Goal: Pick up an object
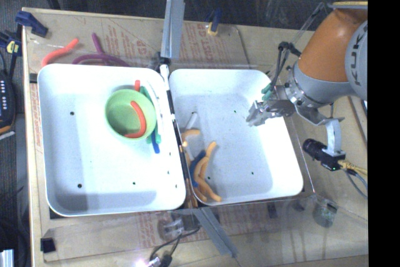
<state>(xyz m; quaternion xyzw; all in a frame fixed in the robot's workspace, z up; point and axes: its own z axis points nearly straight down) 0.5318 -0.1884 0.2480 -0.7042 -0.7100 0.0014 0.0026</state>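
The gripper [257, 114] is hanging above the right bin [275, 181], jaws spread and pinching nothing, well apart from the orange pieces [203, 169] resting against its left wall.

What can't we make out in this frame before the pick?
- Gripper, camera view: small and blurred over the right bin; jaws' state and any contact with the floor unclear.
- Orange pieces by the right bin's left wall: overlapping, count unclear; a blue item among them is partly covered.
- Green bowl in the left bin: covers parts of the sticks beside it.
- Arm: cut off by the frame's right side.
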